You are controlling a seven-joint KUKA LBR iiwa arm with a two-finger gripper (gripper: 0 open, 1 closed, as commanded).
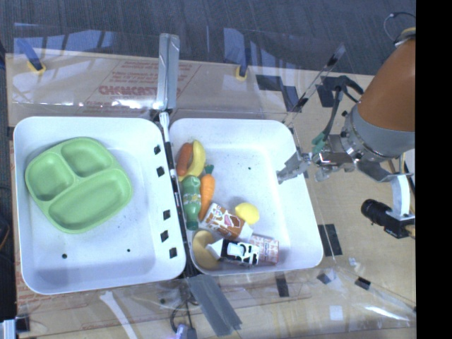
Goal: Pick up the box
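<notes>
A small orange and white box [226,222] lies tilted in the front part of the right bin [300,217], between a carrot and a lemon. A second, brownish box [264,245] lies just in front of it, beside a black and white carton [240,253]. My gripper [288,169] hangs over the right rim of the right bin, pointing left and down. It is well to the right of and behind the boxes, and touches none of the objects.
The right bin's left side also holds a banana [197,157], a carrot [206,193], a green vegetable [191,196], a yellow lemon [246,212] and a tan bowl [202,248]. A green divided plate [78,183] lies in the left bin [92,267].
</notes>
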